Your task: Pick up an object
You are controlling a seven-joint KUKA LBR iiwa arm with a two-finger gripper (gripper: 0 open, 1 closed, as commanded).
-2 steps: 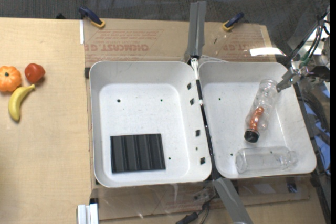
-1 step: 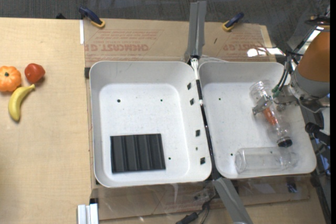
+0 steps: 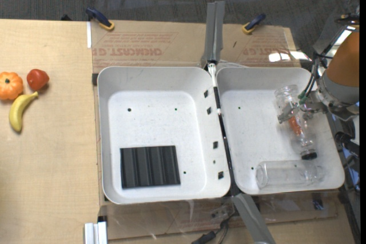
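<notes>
Over at the right of the frame, the pincer (image 3: 293,104) hangs low in the right bin (image 3: 240,177), whether wide or narrow I cannot tell. A clear bottle (image 3: 299,130) lies just below it; a clear cup (image 3: 286,174) rests along the bin's lower edge.
</notes>
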